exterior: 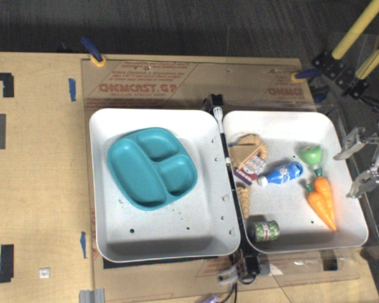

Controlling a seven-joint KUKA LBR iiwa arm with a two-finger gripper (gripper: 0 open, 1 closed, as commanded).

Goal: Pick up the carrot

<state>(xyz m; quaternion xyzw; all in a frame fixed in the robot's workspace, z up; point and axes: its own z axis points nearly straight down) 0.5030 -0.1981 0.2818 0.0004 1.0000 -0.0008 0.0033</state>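
Green can (263,230) sits closest, lying on its side at the front edge of the right bin (284,124), near that bin's front-left corner. Carrot (322,202) is in the same bin by the right wall, toward the front-right corner: orange, leafy end pointing back, tip pointing to the front, flat on the bin floor and nothing gripping it. Just behind it, a small green fruit-like item (311,154), close to the carrot's leafy end; can't tell if they touch. Blue-and-white bottle (281,173) lies on its side mid-bin, left of the carrot and clear of it. Snack packet (251,166) sits next to the bottle's cap end along the left wall, with a tan woven piece (249,145) behind it. Gripper (359,166) hangs over the right bin's right rim, beside the carrot but apart from it, fingers (350,147) spread wide with nothing between them. Left bin (114,232) holds a teal divided plate (153,167), back-left of centre. Both bins rest on a cardboard sheet (139,81) on the bench.
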